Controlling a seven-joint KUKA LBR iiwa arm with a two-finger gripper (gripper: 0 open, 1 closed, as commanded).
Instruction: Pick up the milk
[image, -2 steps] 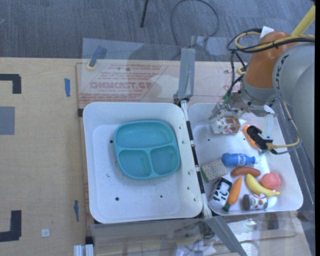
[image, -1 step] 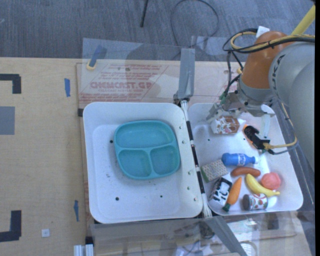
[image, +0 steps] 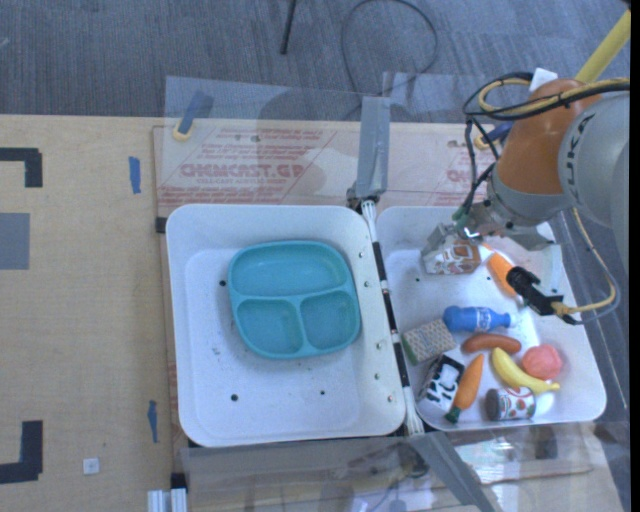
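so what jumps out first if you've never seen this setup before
The big turquoise divided plate lying alone in the left bin draws the eye first. Next comes the grey arm with its orange band, reaching in from the right with the gripper down at the milk carton near the right bin's far edge. The near half of the right bin is crowded with bright toy food, including a blue bottle and a banana.

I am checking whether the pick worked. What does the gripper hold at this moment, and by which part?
It cannot be told. The gripper is at the top of the small brown-and-white milk carton in the right white bin, but the grip itself is hidden.
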